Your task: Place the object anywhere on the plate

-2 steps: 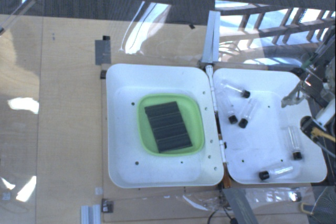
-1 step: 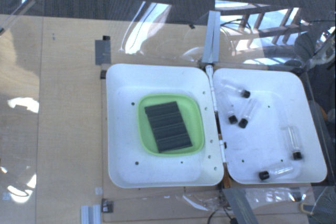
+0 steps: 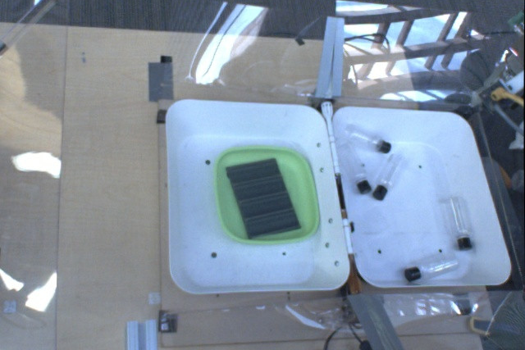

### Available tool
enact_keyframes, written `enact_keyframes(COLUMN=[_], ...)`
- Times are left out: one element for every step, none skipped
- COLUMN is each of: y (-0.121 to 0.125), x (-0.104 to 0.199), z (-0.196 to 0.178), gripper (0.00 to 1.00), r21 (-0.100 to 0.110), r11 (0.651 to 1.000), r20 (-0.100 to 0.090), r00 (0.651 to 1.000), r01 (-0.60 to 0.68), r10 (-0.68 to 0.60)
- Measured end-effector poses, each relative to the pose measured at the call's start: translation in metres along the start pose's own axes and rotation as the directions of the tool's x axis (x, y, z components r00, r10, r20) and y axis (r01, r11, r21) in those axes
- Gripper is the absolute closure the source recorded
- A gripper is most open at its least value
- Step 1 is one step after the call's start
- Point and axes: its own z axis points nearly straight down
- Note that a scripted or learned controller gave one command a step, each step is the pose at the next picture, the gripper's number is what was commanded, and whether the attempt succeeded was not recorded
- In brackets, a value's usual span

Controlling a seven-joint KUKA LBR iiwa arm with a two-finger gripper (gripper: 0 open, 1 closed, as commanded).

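Dark block (image 3: 261,198) lengthwise near-to-far on plate (image 3: 224,201)

two white bins (image 3: 189,258) counted, one green plate (image 3: 225,209), one dark ribbed block (image 3: 262,198), five clear black-capped vials (image 3: 369,140)

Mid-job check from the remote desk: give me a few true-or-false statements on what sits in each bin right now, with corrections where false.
1. A green plate sits in the left bin. True.
2. The dark ribbed block lies in the right bin. False: it lies on the green plate in the left bin.
3. Several clear vials with black caps lie scattered in the right bin. True.
4. The vials all stand upright. False: they lie on their sides.
5. The plate is square with rounded corners. True.
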Motion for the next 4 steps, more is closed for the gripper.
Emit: enact_keyframes(y=[0.001,0.050,0.043,-0.005], x=[0.049,0.010,0.078,0.079], z=[0.034,0.028,0.037,0.053], gripper=[0.00,0.00,0.00,0.00], r21=[0.003,0.000,0.002,0.005], r11=[0.998,0.990,0.980,0.961], r20=[0.003,0.000,0.002,0.004], r00=[0.998,0.990,0.980,0.961], r01=[-0.069,-0.142,-0.197,-0.278], r10=[0.069,0.142,0.197,0.278])
